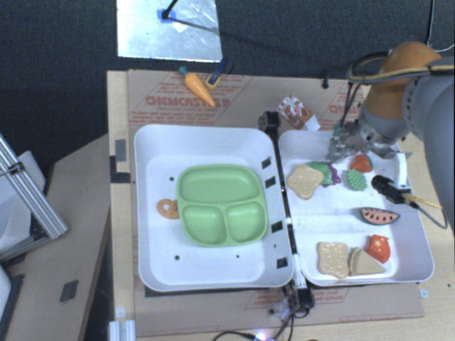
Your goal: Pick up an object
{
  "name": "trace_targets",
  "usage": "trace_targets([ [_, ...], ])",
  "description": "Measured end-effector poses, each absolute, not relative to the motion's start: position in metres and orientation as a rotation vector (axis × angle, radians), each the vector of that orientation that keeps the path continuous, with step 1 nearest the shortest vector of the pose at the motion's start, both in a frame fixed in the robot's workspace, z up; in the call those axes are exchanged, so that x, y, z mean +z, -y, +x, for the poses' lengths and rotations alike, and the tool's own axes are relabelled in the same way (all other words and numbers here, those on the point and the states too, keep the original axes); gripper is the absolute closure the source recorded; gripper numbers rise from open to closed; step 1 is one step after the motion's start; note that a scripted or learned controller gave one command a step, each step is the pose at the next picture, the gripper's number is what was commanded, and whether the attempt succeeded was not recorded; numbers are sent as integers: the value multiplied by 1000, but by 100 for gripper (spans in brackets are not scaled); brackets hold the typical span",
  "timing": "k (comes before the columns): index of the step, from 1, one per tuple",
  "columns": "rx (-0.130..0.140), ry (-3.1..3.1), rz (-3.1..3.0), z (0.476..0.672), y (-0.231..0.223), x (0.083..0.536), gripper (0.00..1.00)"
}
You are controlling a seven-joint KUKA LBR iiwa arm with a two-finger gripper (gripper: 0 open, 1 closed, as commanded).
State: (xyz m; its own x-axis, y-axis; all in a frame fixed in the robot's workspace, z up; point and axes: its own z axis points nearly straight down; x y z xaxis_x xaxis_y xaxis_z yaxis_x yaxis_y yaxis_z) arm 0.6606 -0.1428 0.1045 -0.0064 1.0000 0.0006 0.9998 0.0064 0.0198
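My gripper [340,150] hangs over the far end of the right bin [419,244], just left of a red tomato [361,163]. Below it lie a pale bread slice [306,181], a purple piece [334,174] and a green leafy piece [355,180]. Nearer the front are a watermelon slice [379,216], a red fruit [378,247] and two toast pieces [333,258]. I see nothing held in the gripper.
In the left bin [153,162] sit a green divided plate [220,204] and an orange ring [168,208]. Behind the bins, on the cardboard, lie a carrot [199,89] and a small patterned packet [295,112]. The grey arm [426,112] comes in from the right.
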Motion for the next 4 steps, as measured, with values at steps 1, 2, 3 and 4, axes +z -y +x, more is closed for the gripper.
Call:
trace_targets([
  [1,6,-2224,2211,661,137,151,100],
  [2,6,-2220,2215,654,139,200,100],
  [3,5,-2224,2212,656,139,227,100],
  [4,6,-2232,2209,649,88,237,100],
])
